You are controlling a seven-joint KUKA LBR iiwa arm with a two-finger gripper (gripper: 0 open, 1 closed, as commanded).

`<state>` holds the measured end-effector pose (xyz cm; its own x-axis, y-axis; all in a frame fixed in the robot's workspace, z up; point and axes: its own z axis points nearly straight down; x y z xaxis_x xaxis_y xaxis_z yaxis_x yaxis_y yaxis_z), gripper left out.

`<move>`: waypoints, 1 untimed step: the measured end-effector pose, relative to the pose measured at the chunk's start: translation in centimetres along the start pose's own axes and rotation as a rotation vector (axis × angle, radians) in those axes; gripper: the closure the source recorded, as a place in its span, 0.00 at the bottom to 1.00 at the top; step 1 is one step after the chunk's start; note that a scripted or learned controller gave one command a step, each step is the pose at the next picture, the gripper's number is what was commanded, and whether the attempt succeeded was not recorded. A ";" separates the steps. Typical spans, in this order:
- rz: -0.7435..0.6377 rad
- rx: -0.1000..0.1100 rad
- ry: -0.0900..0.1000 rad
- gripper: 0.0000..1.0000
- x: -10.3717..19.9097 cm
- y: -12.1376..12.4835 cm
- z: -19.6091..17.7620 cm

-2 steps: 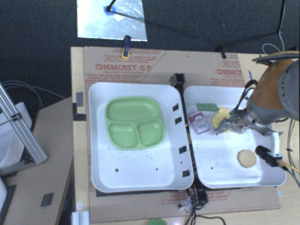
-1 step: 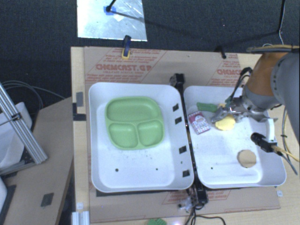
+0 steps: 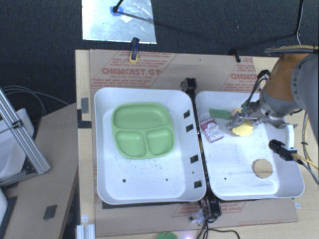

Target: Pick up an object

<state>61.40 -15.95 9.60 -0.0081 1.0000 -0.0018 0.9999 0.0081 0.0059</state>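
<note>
One yellow object (image 3: pixel 243 130) partly hidden under fingers (image 3: pixel 238 124); finger state unclear.

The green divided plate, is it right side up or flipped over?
Right side up: the green divided plate lies flat in the left bin, its three compartments facing up.
</note>
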 end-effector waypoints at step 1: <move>-0.005 -0.004 0.005 1.00 9.9 -0.7 -9.5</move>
